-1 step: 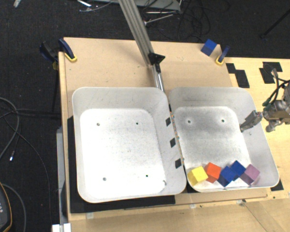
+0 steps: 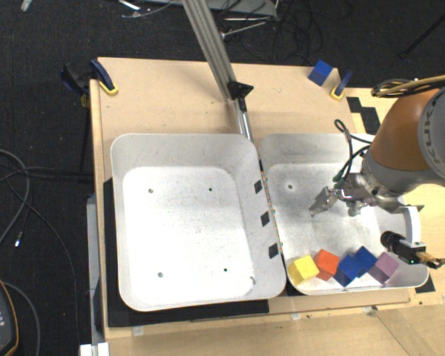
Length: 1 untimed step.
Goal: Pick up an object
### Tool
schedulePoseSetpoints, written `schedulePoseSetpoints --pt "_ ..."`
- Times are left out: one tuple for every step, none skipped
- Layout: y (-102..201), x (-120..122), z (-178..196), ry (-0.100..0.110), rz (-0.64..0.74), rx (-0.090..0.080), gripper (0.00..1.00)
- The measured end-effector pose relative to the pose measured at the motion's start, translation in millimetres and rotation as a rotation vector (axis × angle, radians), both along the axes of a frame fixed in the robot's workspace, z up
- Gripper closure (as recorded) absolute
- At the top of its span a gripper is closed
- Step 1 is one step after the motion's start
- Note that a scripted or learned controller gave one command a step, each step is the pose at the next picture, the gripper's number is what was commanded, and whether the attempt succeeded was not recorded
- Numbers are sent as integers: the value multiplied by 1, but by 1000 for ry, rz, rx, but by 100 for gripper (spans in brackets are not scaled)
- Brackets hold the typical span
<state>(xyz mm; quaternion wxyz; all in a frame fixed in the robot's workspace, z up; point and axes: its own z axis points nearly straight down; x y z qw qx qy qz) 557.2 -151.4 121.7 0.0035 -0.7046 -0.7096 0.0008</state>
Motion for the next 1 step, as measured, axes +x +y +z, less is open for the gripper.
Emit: schedulePoseSetpoints --pt "63 -47 77 -11 1 -1 0"
